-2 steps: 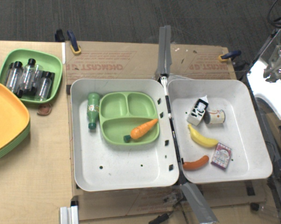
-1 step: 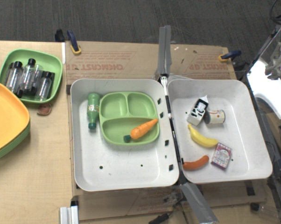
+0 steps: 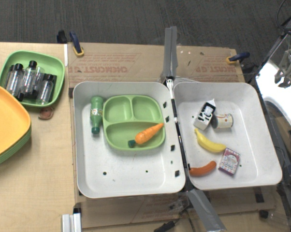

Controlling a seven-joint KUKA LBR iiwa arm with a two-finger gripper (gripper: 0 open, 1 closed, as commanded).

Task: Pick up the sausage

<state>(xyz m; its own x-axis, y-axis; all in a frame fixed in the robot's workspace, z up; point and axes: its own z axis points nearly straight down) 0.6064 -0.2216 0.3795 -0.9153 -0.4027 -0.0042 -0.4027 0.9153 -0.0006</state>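
The sausage lies low in the bin on the arm's reach-in side, just beside a pink packet, with the banana beyond. It is probably light, soft and slick, so pinch across mid-length; gripper's state I cannot tell

Two white bins. Light green divided plate with an orange carrot; green bottle. Orange-red sausage, yellow banana, black-and-white carton, pink patterned packet.
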